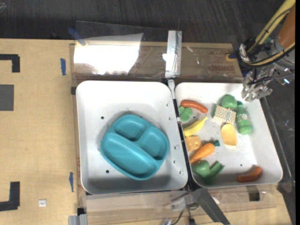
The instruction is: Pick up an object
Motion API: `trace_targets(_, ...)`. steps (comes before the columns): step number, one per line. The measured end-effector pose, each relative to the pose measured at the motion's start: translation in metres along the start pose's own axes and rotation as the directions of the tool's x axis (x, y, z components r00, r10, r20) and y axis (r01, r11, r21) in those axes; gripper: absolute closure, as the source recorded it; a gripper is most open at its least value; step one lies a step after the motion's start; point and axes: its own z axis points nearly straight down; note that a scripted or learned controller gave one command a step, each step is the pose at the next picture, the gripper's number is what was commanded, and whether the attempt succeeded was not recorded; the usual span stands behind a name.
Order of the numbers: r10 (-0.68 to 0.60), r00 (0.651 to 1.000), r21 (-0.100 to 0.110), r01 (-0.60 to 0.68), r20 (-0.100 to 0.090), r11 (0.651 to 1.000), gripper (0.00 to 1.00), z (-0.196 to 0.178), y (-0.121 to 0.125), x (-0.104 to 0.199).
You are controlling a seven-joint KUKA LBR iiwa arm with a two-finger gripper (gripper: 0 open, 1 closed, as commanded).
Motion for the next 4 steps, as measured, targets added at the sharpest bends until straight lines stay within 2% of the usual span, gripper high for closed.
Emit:
trace_targets(1,-0.285,0.959,-0.009,0.285,-0.003,0.959,1.00,0.026,0.001,0.001)
trace_targets(2,-0.464,0.886,-0.011,0.464,-0.001,0.886,1.00,0.062,0.002,0.001)
trace_targets(3,-0.549,0.836,-0.004,0.549,0.000,0.836,1.00,0.043,0.001,0.000)
trace_targets(4,-0.839,0.545,-0.005,0.839,0.004,0.545,1.00,0.031,0.004,-0.001)
